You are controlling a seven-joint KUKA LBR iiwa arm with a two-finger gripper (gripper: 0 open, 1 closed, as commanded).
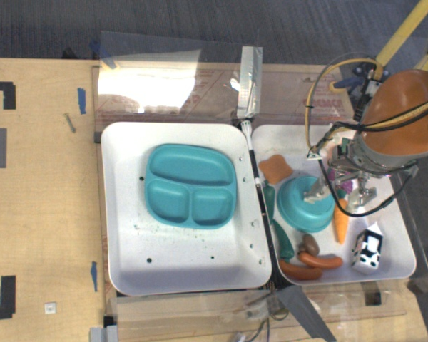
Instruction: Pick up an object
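You're seeing the gripper (319, 193) hanging over the bowl (304, 206) mid right bin (406, 262); its pincer state I cannot tell.

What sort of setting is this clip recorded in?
Probably a robotics lab bench for pick trials: two white bins side by side on a plywood table, toy items like a teal divided plate and a cow figure, and a cabled robot arm.

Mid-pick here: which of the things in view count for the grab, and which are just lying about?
For the grab, all in the right bin:
gripper
teal bowl
carrot
sausage
cow toy
orange-brown piece

Lying about:
teal divided plate in the left bin
blue tape bits on the bench
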